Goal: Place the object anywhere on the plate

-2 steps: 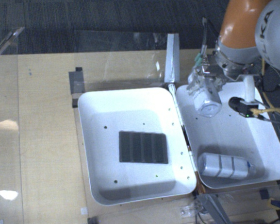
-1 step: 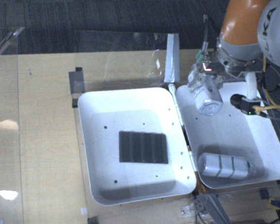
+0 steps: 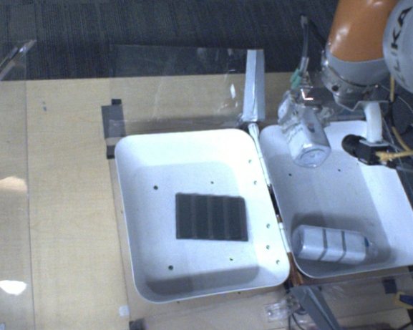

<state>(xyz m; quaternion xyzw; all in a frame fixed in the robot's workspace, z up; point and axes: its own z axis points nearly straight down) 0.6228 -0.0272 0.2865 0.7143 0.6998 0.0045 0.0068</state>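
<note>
While a grey, ribbed bottle-like object (image 3: 332, 244) lies on its side at the lower edge of the right bin (image 3: 397, 212), at lower right of the frame, the left bin (image 3: 141, 202) holds a dark ridged rectangular plate (image 3: 211, 216) near its middle. Farther up, at upper right, the gripper (image 3: 306, 132) hangs over the right bin's upper left corner; whether its fingers are apart or together cannot be told. Above it rises the arm's orange band (image 3: 365, 3).
</note>
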